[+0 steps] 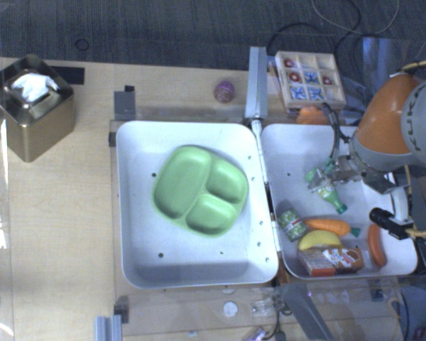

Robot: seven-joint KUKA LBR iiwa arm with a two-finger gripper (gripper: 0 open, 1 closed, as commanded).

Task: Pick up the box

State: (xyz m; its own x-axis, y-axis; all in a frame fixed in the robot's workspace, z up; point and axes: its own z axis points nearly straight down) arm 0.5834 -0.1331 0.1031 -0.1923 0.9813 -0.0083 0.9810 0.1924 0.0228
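step: reach for box (331, 260), lying flat at right bin's (295, 142) front edge, touching banana (319, 240) | gripper (331, 178) over bin middle, grip state cannot tell | advice: descend square, avoid banana and sausage (375, 245)

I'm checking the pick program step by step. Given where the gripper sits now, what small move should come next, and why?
Probably shift the gripper toward the near edge of the right bin. The box lies there, below the carrot and banana, while the gripper hangs over the bin's middle, apart from it.
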